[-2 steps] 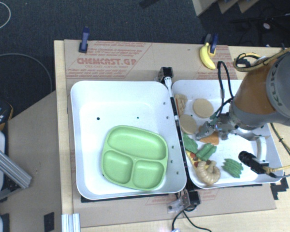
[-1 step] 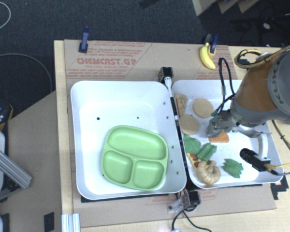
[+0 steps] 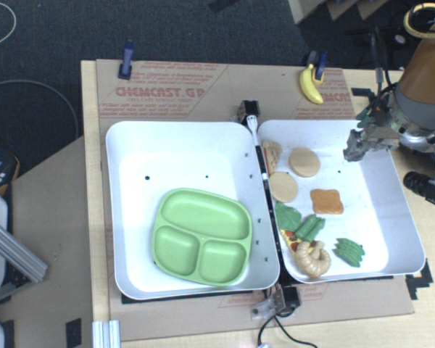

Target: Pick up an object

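Note:
The right bin [image 3: 391, 216] holds several toy foods: two round tan cookies [image 3: 304, 162] [image 3: 283, 187], an orange toast square [image 3: 327, 201], a bread slice [image 3: 271, 155] by the divider, green leafy pieces [image 3: 299, 223], a green pea pod [image 3: 349, 251] and a cream pretzel-like piece [image 3: 311, 258]. My gripper [image 3: 354, 151] hangs over the bin's upper right part, right of the upper cookie and apart from it. Nothing shows between its tips.
The left bin [image 3: 130, 158] bears a green divided tray [image 3: 201, 235]. A yellow banana [image 3: 311, 87] lies on the board behind the right bin, beside a blue clamp [image 3: 320, 64]. Another blue clamp [image 3: 126, 58] sits at the back left.

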{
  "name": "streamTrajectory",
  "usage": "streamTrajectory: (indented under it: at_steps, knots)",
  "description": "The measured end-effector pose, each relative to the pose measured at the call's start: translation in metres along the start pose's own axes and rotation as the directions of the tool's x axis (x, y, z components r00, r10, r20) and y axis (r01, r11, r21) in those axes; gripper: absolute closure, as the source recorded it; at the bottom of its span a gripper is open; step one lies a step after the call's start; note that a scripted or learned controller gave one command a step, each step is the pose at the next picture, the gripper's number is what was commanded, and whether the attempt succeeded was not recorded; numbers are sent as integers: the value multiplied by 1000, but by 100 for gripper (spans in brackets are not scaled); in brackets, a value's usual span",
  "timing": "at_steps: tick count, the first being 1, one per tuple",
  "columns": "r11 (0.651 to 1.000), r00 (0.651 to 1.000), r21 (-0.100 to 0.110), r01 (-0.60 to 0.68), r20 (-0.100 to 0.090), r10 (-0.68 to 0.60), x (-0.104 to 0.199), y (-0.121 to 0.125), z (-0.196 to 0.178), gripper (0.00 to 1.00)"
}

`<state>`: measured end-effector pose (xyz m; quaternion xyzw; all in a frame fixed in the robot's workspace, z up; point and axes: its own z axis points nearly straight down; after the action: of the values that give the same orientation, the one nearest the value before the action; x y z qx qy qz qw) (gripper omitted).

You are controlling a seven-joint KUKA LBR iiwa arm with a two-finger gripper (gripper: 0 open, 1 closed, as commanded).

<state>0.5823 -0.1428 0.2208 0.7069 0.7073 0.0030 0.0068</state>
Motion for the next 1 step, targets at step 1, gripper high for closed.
streamTrajectory:
  at_steps: [1]
  knots:
    - [1000,1000,8,3,-6,-3,44,-78,-88,100]
